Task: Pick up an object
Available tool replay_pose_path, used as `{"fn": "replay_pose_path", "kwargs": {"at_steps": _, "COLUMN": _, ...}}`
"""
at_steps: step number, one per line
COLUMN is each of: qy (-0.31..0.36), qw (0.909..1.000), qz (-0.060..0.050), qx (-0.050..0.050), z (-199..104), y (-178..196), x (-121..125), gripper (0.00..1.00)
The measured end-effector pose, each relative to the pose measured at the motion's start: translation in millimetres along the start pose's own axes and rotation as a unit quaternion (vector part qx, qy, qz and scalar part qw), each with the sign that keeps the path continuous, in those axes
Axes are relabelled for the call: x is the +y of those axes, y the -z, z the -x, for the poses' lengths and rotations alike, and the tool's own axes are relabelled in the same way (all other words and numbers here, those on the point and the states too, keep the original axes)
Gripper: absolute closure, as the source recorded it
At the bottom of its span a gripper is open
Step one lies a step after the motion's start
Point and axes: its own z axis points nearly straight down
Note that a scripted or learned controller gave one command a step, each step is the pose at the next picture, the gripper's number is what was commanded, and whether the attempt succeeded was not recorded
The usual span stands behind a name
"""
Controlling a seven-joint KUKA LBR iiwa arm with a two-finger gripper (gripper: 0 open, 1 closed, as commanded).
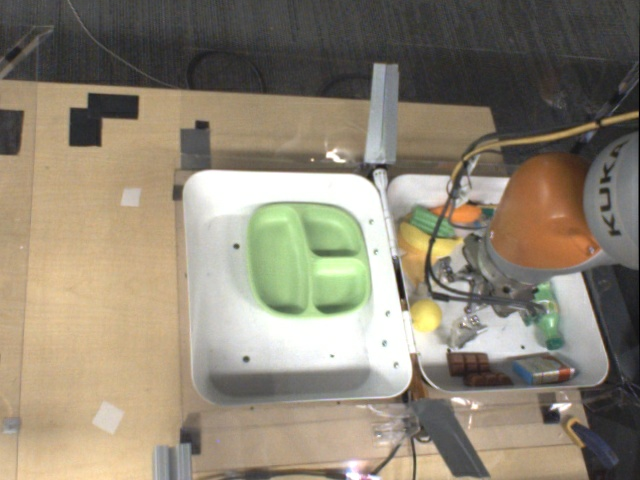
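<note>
Objects for picking lie crowded in the right bin (590,363): a yellow ball (426,315) at 9 o'clock, a brown block (470,366) and a small blue-and-orange box (543,371) at 6 o'clock, yellow and orange pieces (430,230) at 11 o'clock, and a green item (546,320) at 4 o'clock. The gripper (478,318) hangs low over the bin's centre, under the arm's orange band (545,213); its jaw state cannot be told. The left bin (215,368) holds a green divided tray (305,258). Likely risks: descent between items closes on nothing, a finger nudges the ball so it rolls aside, or loose cables (445,268) snag.
</note>
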Motion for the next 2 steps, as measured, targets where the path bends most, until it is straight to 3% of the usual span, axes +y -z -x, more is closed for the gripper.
{"fn": "replay_pose_path", "kwargs": {"at_steps": 1, "qy": 0.081, "qw": 0.9967, "qz": 0.0, "qx": -0.002, "z": -13.9, "y": 0.6, "x": 1.2, "gripper": 0.0}}
{"fn": "replay_pose_path", "kwargs": {"at_steps": 2, "qy": 0.222, "qw": 0.975, "qz": -0.001, "qx": -0.002, "z": -4.1, "y": 0.7, "x": -0.2, "gripper": 0.0}}
